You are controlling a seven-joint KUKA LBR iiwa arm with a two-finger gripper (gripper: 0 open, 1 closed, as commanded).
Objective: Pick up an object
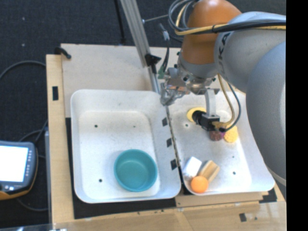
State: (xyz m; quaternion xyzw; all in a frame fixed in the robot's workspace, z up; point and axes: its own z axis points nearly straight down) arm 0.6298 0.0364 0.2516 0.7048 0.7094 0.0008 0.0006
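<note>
At the near edge of the bench point(211, 211) sit the two white bins. In the near corner of the right bin point(250, 172), close to the divider, three small things crowd together: an orange ball point(199, 184) nearest the rim, a tan wooden block point(209, 169) touching it just behind, and a white block point(192, 166) beside that, toward the divider. The left bin point(96, 124) holds a teal bowl point(135, 170) upright in its near right part.

Further back in the right bin, toward its right wall, lie a small dark reddish object point(216, 135) and a yellow piece point(231, 136) just beside it. A yellow ring point(194, 114) lies behind these, partly covered by a black part hanging from the arm.

The tool point(168, 96) is at the far end of the divider between the bins, under the orange band of the arm point(250, 47). Whether its fingers are spread or pressed together cannot be told. The cluster with the ball lies well apart from it, toward the near edge; the yellow ring is the closest thing to it, on its right.
</note>
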